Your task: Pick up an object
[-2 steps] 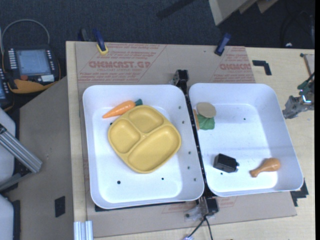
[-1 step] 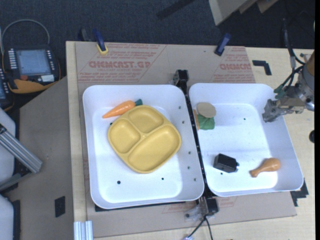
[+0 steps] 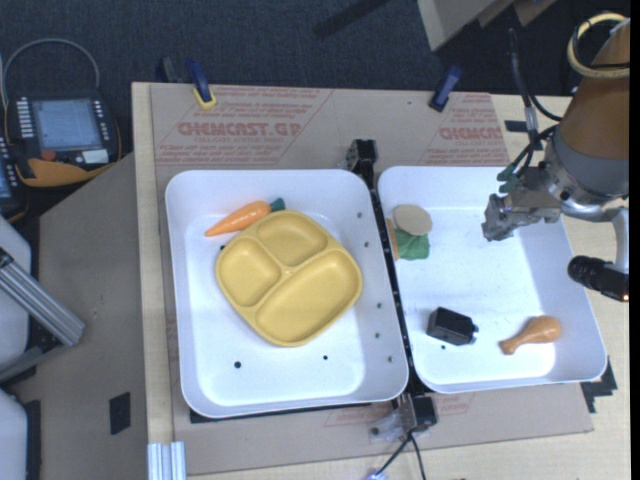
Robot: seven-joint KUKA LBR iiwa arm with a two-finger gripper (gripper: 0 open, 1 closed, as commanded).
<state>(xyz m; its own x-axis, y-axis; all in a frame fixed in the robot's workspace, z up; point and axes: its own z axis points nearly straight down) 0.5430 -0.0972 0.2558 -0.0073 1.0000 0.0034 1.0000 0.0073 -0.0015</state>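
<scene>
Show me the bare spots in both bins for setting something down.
Right bin: bare middle between gripper, black block and drumstick. Left bin: the front strip below the yellow plate; crowded where the carrot meets the plate.

Bright, even light falls from overhead on my table (image 3: 300, 118), and both white bins wash out near pure white, the left bin (image 3: 190, 268) most of all. Shadows are soft and short: a faint one under the yellow divided plate (image 3: 290, 278), a small one beside my pincer (image 3: 500, 223). The dark floor beyond stays dim. Focus is fair at centre, with slight softness and grain toward the edges
</scene>
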